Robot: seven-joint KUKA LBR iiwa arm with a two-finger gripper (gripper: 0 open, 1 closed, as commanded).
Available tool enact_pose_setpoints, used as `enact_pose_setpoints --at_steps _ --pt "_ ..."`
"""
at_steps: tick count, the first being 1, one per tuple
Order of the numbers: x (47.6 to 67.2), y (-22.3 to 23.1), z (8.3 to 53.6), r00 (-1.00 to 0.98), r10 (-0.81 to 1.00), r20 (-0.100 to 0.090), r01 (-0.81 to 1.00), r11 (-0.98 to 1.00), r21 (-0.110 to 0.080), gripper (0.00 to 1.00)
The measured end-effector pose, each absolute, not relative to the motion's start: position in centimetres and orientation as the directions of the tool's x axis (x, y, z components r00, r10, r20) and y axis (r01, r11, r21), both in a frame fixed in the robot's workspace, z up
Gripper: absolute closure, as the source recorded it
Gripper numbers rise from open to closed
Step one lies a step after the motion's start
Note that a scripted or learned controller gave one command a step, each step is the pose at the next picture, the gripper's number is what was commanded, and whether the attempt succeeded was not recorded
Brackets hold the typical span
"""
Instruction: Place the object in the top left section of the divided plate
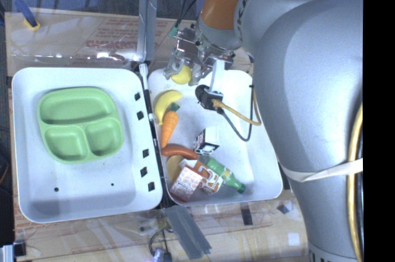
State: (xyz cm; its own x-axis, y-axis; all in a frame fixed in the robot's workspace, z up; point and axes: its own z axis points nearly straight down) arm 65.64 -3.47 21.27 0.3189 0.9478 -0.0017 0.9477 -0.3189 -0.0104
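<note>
divided plate in left bin, banana in right bin

Even, fairly bright overhead light; soft shadows. The arm shows mild glare at 3 o'clock. Both white bins look slightly washed out. Overall focus soft, grainy.

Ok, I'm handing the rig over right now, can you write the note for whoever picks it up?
Gripper: low at the far end of the right bin, over a small yellow object; a grasp can't be confirmed.
Green divided plate: in the left bin, nothing in its sections.
Banana, carrot, green bottle and carton lie in the right bin.
Done: nothing placed. Left: pick, carry, place top left.
</note>
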Motion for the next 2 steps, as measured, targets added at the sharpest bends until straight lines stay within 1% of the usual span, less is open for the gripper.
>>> enact_pose_setpoints --at_steps 1,2 --pt "61.8 1.1 20.6 0.335 0.942 -0.003 0.942 -0.335 -0.007 1.0" --pt "54.4 6.6 18.9 0.244 0.97 -0.003 0.97 -0.244 -0.008 1.0"
